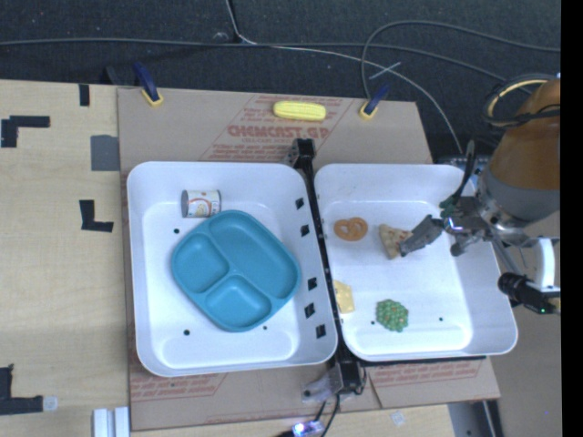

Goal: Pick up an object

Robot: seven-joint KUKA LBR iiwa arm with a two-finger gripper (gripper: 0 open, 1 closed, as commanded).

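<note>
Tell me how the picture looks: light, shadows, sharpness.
Camera view: light is even and soft, with no glare on the white bins; the blue tray and can throw faint shadows only; the whole picture is slightly soft, so the cracker and the hand beside it look blurry; the dark floor at top is dim.

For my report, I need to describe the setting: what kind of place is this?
Probably a robotics lab bench: two white bins clamped on cardboard, loose cables, and toy food such as a pretzel.

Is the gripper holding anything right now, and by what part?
Cannot be told. The gripper sits at the tan wedge piece in the right bin, touching or overlapping its right edge.
</note>
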